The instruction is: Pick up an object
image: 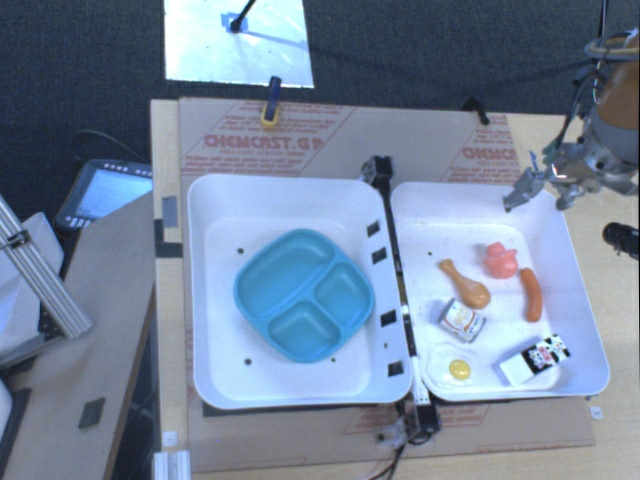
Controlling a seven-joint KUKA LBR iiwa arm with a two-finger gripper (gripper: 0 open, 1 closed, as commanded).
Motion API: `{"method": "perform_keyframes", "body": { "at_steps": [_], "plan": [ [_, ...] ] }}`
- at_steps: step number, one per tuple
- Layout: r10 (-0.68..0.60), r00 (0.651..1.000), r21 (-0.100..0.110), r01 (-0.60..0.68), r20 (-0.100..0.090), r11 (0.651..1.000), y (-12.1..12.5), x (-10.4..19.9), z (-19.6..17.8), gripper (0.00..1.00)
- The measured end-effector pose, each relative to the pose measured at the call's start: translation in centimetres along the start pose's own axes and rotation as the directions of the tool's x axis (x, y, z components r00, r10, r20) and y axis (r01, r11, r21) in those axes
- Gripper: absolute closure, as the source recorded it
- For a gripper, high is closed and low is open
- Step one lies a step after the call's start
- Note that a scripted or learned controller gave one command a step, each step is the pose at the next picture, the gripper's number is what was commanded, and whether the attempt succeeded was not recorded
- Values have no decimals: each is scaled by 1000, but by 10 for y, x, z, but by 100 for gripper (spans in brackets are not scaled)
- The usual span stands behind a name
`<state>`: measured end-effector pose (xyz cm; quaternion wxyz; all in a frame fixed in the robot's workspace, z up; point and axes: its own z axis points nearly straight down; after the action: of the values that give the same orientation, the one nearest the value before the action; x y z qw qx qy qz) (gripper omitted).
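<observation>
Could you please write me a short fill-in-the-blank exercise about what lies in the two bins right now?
1. The blue divided plate lies in the ____ bin.
2. The gripper hangs above the right bin's ____ edge.
3. The orange sausage lies just below the ____ toy.

Missing words: left; far; pink

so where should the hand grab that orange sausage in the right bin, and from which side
Probably across its middle, from straight above. The orange sausage lies flat in the right bin, long axis running near to far, so close the fingers across its narrow width. The pink toy sits close to its far end, so stay mid-length. The hand hovers over the bin's far rim.
</observation>
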<state>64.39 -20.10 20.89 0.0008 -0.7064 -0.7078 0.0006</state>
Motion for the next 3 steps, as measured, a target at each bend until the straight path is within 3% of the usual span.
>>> {"method": "perform_keyframes", "body": {
  "at_steps": [2, 3],
  "plan": [
    [1, 1000, -1, -1, 0, 1000, -6, 0, 105, 0],
    [0, 1000, -8, 0, 2, 1000, -3, 0, 91, 100]
  ]
}}
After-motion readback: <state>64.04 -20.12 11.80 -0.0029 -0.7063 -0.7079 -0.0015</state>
